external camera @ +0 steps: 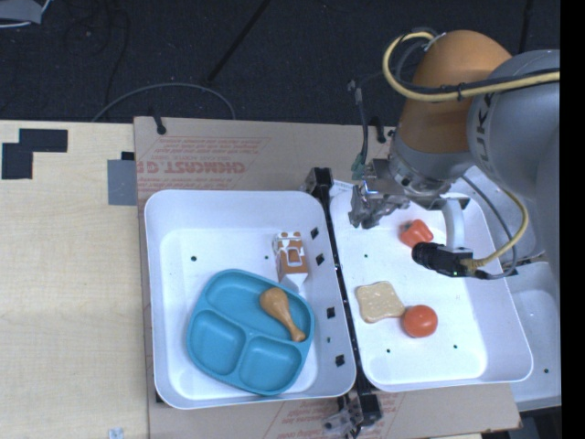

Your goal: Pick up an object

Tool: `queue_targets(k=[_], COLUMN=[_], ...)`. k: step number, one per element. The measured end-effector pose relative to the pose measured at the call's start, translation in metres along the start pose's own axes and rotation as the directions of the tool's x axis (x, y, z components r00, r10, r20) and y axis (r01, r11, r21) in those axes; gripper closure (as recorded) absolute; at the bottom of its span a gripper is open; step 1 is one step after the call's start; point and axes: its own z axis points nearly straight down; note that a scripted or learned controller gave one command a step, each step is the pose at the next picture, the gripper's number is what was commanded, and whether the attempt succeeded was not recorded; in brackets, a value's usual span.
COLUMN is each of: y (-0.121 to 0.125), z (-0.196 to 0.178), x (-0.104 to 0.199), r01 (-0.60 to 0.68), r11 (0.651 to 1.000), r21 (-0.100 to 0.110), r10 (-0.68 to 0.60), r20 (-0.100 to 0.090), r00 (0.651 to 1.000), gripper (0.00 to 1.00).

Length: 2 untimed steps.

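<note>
The left bin (169, 245) holds a blue divided tray (228, 350) lying flat, with a toy chicken drumstick (283, 311) resting across its upper right compartment, its bone end toward the tray's corner. Just above the tray, a small orange-and-white toy (292, 252) lies near the divider between the bins, close enough to that wall to make a grab awkward.

In the right bin (494, 359), a slice of toy bread (378, 301) lies flat, and a red tomato-like ball (420, 320) sits just beside it to the right. Further up, a smaller red piece (416, 232) lies next to a dark cable fitting.

The gripper (368, 210) hangs over the upper left corner of the right bin, apart from all three items there. From this angle it is probably empty, but how its fingers stand I cannot tell. The red piece is the nearest candidate; the cable beside it could get in the way.
</note>
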Motion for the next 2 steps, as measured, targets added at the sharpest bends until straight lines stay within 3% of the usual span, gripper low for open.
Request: queue_targets(k=[2], y=[-0.015], z=[0.023], x=[0.112], r01=[0.001], r11=[1.000], r21=[0.002], r10=[-0.001], r20=[0.001], r00=[1.000], gripper=[1.00])
